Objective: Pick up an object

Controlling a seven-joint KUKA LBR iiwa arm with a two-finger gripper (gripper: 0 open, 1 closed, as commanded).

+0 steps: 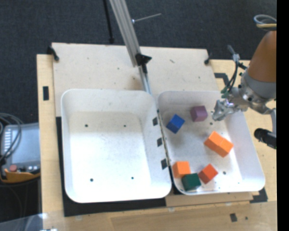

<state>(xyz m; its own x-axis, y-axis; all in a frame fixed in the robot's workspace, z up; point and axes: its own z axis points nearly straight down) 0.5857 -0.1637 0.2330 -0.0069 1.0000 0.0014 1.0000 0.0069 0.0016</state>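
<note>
Diagonally set orange block (218,144), right bin (248,170)

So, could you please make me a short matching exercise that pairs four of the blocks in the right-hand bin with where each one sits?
Things:
1. purple block
2. blue block
3. green block
4. large orange block

Places:
A. against the bin's near wall, between two smaller orange blocks
B. closest to the gripper, at the far end
C. near the divide between the bins, far half
D. mid-bin, towards the right wall

Pairs: 1-B, 2-C, 3-A, 4-D
</note>
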